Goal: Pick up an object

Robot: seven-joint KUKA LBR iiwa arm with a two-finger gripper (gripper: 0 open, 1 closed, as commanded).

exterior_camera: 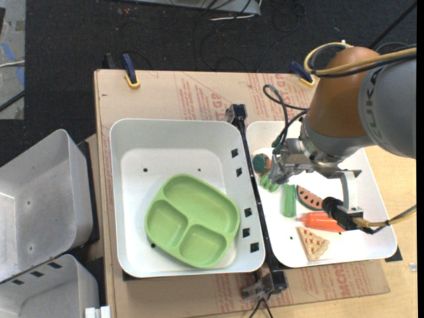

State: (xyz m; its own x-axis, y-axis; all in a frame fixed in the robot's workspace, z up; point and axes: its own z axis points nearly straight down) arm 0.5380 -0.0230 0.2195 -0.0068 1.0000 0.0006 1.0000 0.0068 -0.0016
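- The arm (358, 105) is smooth grey metal with a glossy orange band, bulky and rounded, and it hangs over the upper half of the right bin (381, 244).
- The hand (275, 175) is a dark, angular metal part low over the right bin's left side; whether it is released or clenched cannot be told, since its tips blend with the small things below.
- Just beneath the hand lie a round dark-green and red toy (262, 161) and a small green piece (269, 183), close to the bin's left wall.
- A straight green stick-shaped toy (289, 201) lies just right of them, near upright in the picture.
- A watermelon slice toy (310, 197), red with a dark rind, sits beside the stick; an orange carrot-like toy (318, 221) lies below it, and a tan waffle-textured wedge (313, 242) lies near the bin's front edge.
- These toys crowd the left and middle of the right bin; its front right corner is bare white plastic.
- The left bin (175, 138) is shallow, white and smooth, with rounded corners, and holds a matte light-green divided plate (192, 220) with three hollows, tilted toward the front right corner.
- The plate's edge is near the left bin's front and right walls; the bin's rear half is open floor.
- Both bins rest on a tan cardboard-like surface (165, 91) with red print, held by clamps at its rear edge.
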